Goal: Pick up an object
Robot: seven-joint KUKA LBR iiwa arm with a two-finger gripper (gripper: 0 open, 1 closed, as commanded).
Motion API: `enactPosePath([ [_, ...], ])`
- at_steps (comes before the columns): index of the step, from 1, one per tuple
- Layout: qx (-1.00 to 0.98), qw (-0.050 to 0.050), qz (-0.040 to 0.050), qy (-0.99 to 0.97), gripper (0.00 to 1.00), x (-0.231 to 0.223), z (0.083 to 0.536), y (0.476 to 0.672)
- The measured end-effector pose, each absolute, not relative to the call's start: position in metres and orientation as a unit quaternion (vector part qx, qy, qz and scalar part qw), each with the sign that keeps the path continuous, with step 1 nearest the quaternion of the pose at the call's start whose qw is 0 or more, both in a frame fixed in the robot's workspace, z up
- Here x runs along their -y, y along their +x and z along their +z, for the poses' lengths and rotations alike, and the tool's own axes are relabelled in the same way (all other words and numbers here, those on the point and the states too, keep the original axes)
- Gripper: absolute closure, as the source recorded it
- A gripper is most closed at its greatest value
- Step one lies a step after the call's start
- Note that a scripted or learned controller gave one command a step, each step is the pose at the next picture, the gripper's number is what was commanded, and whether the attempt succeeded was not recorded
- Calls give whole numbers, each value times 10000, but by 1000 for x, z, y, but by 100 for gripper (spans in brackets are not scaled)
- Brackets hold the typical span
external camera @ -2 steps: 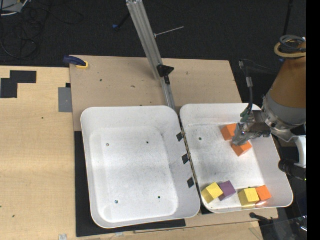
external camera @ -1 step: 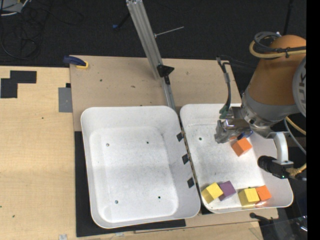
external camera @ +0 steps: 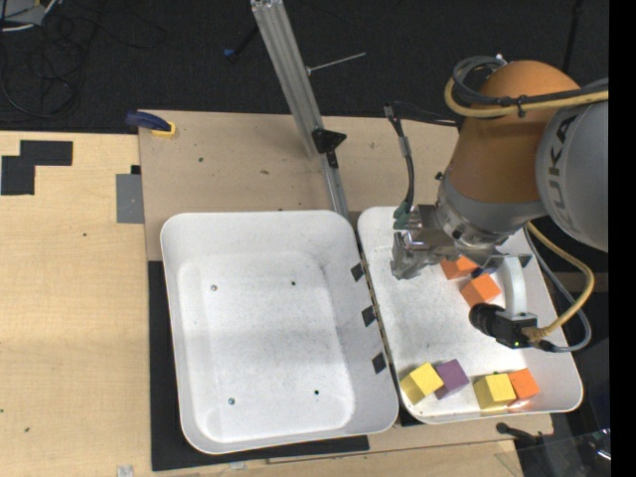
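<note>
1. Small blocks are lying in the right bin (external camera: 393,336): an orange block (external camera: 481,289) just right of the gripper (external camera: 405,266), and nearer the camera a yellow block (external camera: 422,381) touching a purple block (external camera: 452,375), then a second yellow block (external camera: 493,392) against another orange block (external camera: 523,384).
2. The arm (external camera: 507,157) is reaching in from the right, wrist bending down over that bin's far left part.
3. Whether the gripper is open or closed cannot be told.

The big grey arm (external camera: 581,167) comes in from the right side. It has a fat orange band (external camera: 502,137) above the wrist. The arm bends down, and its metal claw (external camera: 405,264) points low at the end. Yellow and black cables (external camera: 566,296) loop around the wrist.
</note>
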State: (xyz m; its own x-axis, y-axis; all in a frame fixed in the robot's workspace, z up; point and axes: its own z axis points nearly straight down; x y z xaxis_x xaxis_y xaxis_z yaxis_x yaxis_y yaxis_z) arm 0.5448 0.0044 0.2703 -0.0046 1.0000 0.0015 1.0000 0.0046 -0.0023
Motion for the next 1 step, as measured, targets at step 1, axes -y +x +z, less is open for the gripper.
enactPosePath([
  [1,7088,26,14,-7054,100,-65,255,549],
])
